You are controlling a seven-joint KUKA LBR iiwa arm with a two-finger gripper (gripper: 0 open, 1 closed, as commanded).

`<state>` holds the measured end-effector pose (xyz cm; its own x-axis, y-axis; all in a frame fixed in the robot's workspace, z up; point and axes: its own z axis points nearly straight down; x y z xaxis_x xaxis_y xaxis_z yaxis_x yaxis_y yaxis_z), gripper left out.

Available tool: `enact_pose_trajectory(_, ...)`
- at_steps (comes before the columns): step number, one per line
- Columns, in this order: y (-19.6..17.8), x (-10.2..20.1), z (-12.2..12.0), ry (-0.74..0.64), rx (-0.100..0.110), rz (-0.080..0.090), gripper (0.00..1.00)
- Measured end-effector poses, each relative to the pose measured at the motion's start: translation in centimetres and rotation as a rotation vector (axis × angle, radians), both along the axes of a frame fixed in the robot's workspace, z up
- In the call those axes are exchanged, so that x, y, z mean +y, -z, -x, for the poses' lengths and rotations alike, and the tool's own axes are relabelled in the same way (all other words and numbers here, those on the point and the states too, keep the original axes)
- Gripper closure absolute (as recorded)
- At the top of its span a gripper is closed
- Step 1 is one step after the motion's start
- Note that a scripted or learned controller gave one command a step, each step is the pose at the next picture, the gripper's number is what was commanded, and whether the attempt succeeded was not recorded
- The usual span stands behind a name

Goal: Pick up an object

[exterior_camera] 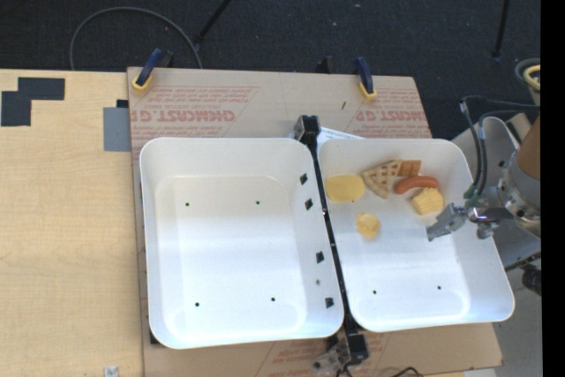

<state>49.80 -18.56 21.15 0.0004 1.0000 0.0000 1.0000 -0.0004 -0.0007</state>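
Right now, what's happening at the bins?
The arm's gripper is at the right edge of the right bin, low near a yellow block, with nothing visibly between its fingers. A waffle piece, sausage and two other yellow pieces lie in that bin.

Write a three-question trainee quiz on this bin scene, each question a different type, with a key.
1. True or false: the food items all lie in the right bin.
2. Which item lies nearest the divider between the bins? A) yellow round piece B) sausage C) waffle piece
3. Fill in: the gripper sits near the right bin's ____ edge, close to the yellow chunk.

Key: 1 true; 2 A; 3 right.
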Motion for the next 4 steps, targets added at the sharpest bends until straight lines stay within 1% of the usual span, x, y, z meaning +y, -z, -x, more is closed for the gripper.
enact_pose_trajectory(1, 12.7, 7.4, -1.1, -0.004, 0.004, -0.001, 0.0)
enact_pose_trajectory(2, 12.4, 6.8, -7.9, -0.001, -0.002, 0.0, 0.0)
enact_pose_trajectory(3, 11.4, 6.7, -7.9, 0.001, -0.001, 0.0, 1.0)
enact_pose_trajectory(4, -0.2, 18.3, -11.2, -0.009, -0.009, -0.003, 1.0)
